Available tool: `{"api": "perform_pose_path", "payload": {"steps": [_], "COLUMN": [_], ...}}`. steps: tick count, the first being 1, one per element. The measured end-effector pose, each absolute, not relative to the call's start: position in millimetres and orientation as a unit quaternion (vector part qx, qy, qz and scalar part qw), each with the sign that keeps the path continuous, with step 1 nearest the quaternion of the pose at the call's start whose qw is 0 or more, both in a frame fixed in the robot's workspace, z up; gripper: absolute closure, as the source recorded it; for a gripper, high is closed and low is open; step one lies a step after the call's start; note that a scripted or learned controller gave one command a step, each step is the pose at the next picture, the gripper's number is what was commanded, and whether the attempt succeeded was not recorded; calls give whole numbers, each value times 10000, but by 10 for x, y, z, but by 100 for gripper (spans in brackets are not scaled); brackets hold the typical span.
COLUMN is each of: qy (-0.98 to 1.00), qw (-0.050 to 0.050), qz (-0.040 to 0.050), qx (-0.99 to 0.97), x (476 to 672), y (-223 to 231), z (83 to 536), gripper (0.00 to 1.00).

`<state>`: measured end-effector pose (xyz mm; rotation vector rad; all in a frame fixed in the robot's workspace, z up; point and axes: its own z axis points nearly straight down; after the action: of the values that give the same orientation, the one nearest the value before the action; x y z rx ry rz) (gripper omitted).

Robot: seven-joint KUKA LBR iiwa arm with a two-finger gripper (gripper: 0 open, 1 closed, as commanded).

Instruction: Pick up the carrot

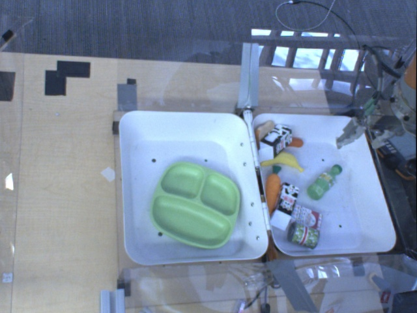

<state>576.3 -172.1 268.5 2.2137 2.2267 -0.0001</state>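
The arm (399, 77) is cut off by the right edge, only its wrist part showing; the gripper (350, 134) is small and blurred, and whether it is open or shut cannot be told; the carrot (273, 190) lies against the right bin's left wall (260, 194), its lower end tucked under a black-and-white carton (288, 197); the print on that carton and on the can (304, 235) is too small to read; a brown thing (266, 134) at the bin's top left is partly hidden by a black-and-white cube (280, 137), and its kind cannot be told; clamps (391, 285) at the bottom edge are cut off.
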Motion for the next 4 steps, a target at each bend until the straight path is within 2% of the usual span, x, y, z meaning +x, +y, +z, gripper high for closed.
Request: {"api": "perform_pose_path", "payload": {"steps": [1,2,3,4], "qy": [7129,5819,5843,3998], "qw": [2,-9,0,9], "qz": [1,-13,0,14], "qx": [7013,8133,8115,9166], "x": [5883,6063,6080,6524], "y": [-1212,-848,-834,-213], "z": [1484,919,1014,2063], "gripper": [0,0,100,100]}}
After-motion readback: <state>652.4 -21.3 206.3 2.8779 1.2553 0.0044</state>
